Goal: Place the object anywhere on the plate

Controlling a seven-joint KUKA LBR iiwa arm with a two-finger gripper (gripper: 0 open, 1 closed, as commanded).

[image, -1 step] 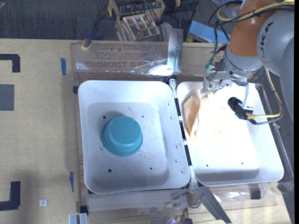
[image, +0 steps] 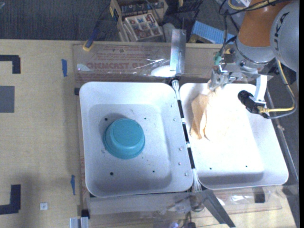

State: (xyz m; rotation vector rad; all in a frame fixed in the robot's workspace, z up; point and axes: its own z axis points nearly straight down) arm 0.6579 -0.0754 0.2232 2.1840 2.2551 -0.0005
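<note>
Hanging: a tan cloth (image: 200, 118) is seen draped down from the end effector (image: 217, 82), its top corner pinched between the closed fingers.
Arm: the grey arm (image: 266, 30) with the orange band is reached in from the right, over the far edge of the right bin (image: 247, 175).
Cloth position: the cloth is held over the left part of the right bin, close to the divide between the bins; whether its lower end touches the bin floor cannot be told.
Plate: a round teal plate (image: 124, 137), dish-like, is set on the floor of the left bin (image: 95, 99), left of centre.
Separation: cloth and plate are kept well apart, in different bins.
Surface: the two white bins are placed side by side on the wooden surface (image: 33, 127); blue tape marks (image: 64, 68) are seen to the left.
</note>
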